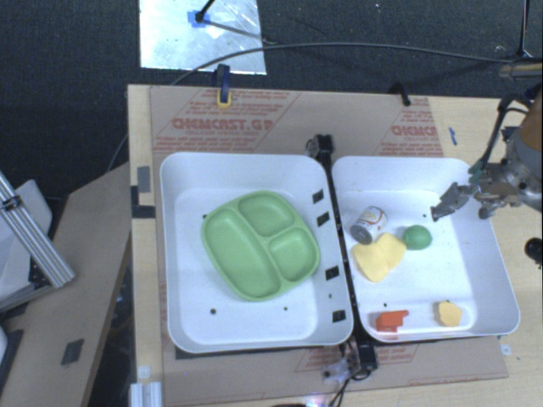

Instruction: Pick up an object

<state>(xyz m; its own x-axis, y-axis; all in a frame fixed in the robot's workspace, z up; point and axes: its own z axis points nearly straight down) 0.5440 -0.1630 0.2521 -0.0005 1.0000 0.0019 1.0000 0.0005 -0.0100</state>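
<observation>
1. Nearest the camera, a small orange block (391, 319) is seen by the front edge of the right bin (501, 288), and its long side runs along that edge.
2. Near the front right corner of the same bin, a little yellow piece (450, 314) is placed, well apart from the orange block.
3. A bigger yellow lump (379, 257) is found near the middle of the right bin, close to its left wall; its long side is slanted from front left to back right.
4. A green ball (417, 237) is set just beside the yellow lump, on its back right side.
5. A small can (369, 224) is laid on its side just behind the yellow lump, with one round end turned to the front left and its long side slanted to the back right.
6. A green plate with three parts (260, 244) is held in the middle of the left bin (191, 312).
7. The gripper (451, 200) is seen over the back right part of the right bin, apart from all the things, and nothing is held in it; whether it is spread or closed cannot be told.
</observation>
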